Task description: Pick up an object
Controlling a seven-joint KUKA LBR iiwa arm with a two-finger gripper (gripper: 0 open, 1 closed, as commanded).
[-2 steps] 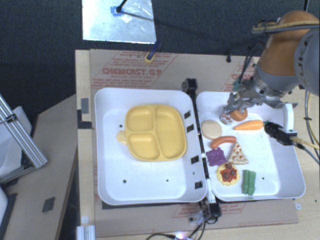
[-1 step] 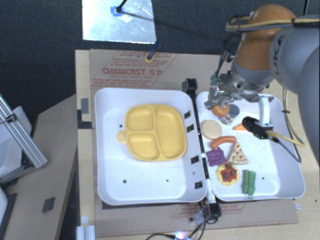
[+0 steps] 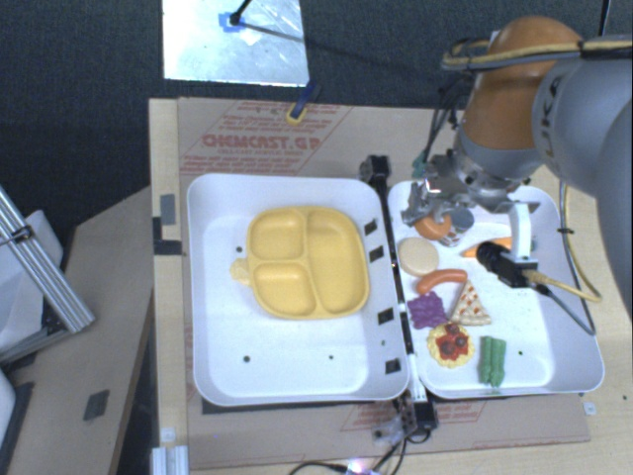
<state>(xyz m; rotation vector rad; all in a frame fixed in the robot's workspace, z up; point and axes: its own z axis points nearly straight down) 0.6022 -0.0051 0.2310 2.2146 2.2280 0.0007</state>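
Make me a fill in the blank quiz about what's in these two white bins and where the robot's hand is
1. The yellow divided plate lies in the ____ bin.
2. The hand hangs over the ____ bin's far end, just above an orange piece of toy food.
3. The pizza slice lies directly beside the ____ grapes.
4. The toy at the right bin's near edge, next to the small round pizza, is ____ in colour.

Missing words: left; right; purple; green
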